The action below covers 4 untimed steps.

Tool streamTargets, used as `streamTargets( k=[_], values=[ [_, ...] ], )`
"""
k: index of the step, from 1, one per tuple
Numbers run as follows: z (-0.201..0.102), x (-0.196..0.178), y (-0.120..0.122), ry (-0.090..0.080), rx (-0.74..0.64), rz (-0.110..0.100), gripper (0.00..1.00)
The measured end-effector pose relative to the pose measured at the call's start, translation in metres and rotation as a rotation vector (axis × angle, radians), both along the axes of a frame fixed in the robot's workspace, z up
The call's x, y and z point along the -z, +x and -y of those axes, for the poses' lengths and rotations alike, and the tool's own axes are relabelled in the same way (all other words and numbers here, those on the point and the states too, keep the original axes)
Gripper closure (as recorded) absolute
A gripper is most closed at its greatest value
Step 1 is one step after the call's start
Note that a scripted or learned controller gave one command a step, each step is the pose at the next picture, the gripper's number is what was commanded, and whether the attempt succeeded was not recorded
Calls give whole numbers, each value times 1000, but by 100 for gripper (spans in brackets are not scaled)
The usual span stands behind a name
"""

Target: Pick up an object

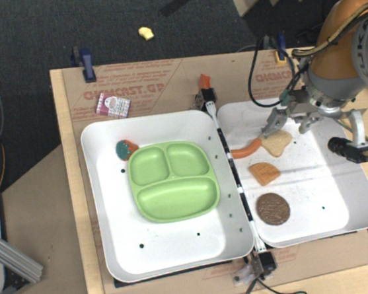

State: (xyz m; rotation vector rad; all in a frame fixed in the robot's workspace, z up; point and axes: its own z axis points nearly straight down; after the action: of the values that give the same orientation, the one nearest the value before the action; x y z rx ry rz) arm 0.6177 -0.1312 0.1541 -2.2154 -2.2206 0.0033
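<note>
1. Gripper (292, 121) at the end of the grey arm, low over the far part of the right bin (352, 219). We see its two fingers spread apart, one toward the bin divider and one toward the arm's side, with nothing between them.

2. Toast-like beige slice (277, 143), the nearest candidate for the pick. We place it just below the gripper as the camera sees it, close under the divider-side finger, inside the right bin. Whether finger and slice touch we cannot tell.

3. Orange curved strip (245, 149), beside the slice on the divider side; its long axis runs roughly across the bin, toward the slice.

4. Orange wedge (264, 172) and brown disc (273, 208), farther from the gripper, toward the near rim of the right bin.

5. Left bin (108, 205), holding a green divided plate (173, 181) and a small round toy (127, 148) at the plate's far corner, well apart from the gripper.

6. We judge that the coming move turns on a short shift toward the slice before closing.
</note>
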Motion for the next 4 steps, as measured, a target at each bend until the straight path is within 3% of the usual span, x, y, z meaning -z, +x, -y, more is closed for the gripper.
streamTargets(
  k=[1,2,3,4],
  values=[
    [27,73,21,-1,5,4,0],
    [27,56,23,-5,2,13,100],
    [97,-46,3,-10,6,14,100],
    [18,-34,-69,2,-2,0,100]
  ],
)
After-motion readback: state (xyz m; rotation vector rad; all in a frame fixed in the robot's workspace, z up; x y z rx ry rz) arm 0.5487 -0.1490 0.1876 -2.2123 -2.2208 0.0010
